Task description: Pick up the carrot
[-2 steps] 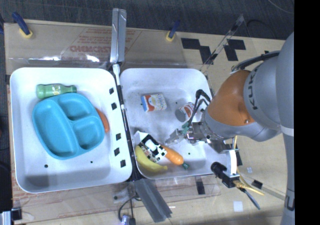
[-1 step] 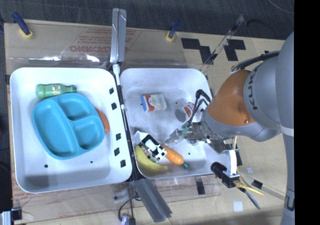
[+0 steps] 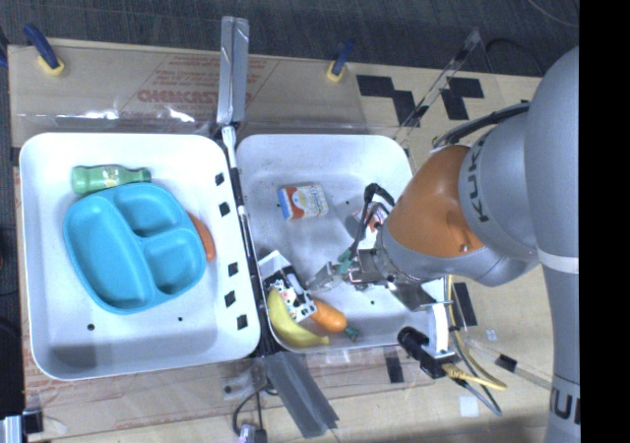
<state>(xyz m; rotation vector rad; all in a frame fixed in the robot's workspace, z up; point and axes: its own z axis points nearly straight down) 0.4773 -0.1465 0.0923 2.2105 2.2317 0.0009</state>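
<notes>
My claw point(image 3: 293, 291) hangs over the banana point(image 3: 288, 326) in the right bin point(image 3: 325, 151), whether open or shut I cannot tell, while the carrot point(image 3: 328, 316) lies touching that banana's right side.

We see our grey arm point(image 3: 551, 165) reaching in from the right, orange band point(image 3: 438, 210) above the wrist, the gripper point(image 3: 295, 295) low, pointing to the left.

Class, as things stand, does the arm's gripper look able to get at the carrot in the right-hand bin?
Probably yes. The carrot lies uncovered beside the banana, with the gripper just above it; the banana crowds one side.
</notes>
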